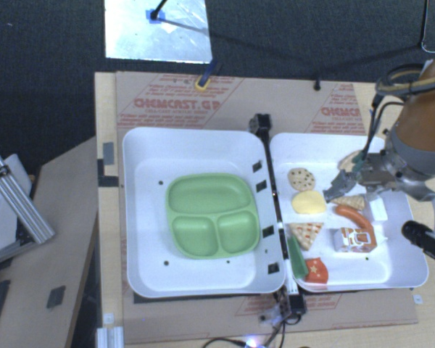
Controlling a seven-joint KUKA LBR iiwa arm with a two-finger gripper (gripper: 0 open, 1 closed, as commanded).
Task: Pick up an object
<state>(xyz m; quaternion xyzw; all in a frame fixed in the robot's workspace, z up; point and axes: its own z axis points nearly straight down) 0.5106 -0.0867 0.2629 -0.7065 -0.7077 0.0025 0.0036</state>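
- Clearly my gripper [338, 188] hangs low in the right bin [406, 270], fingers spread, pinching nothing, just right of the yellow piece [309, 202].
- Crowding it: cookie [301, 178] beyond, sausage [350, 214] and carton [354, 239] nearer, pizza slice [306, 233] near-left.
- Left bin [141, 267] holds a green tray [209, 214], well apart.

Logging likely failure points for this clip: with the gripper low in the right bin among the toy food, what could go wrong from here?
1. The gripper sits between the yellow piece, the sausage and a pale wedge, all packed close, so it may nudge or take a neighbour.
2. The yellow piece looks rounded and could slip out.
3. The carton lies near the sausage and may get pushed.
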